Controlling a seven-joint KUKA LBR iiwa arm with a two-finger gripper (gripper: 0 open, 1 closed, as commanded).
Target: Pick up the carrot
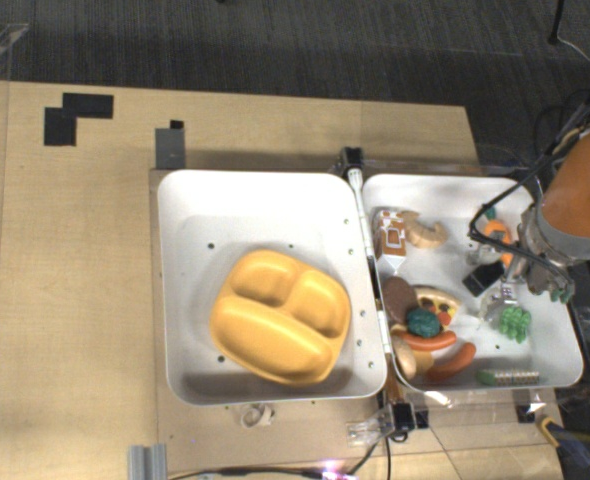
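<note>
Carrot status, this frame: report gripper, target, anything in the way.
Gripper low over right bin, no grasp visible. Carrot likely the orange piece beside the wrist, partly hidden by cable. Green toy close below the gripper.

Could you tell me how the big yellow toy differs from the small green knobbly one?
The large yellow lobed plastic toy is far bigger than the small green knobbly plastic toy. The yellow one looks smooth, the green one bumpy. The yellow one lies in the view's left white bin, the green one in the view's right white bin. Both rest on bin floors.
</note>
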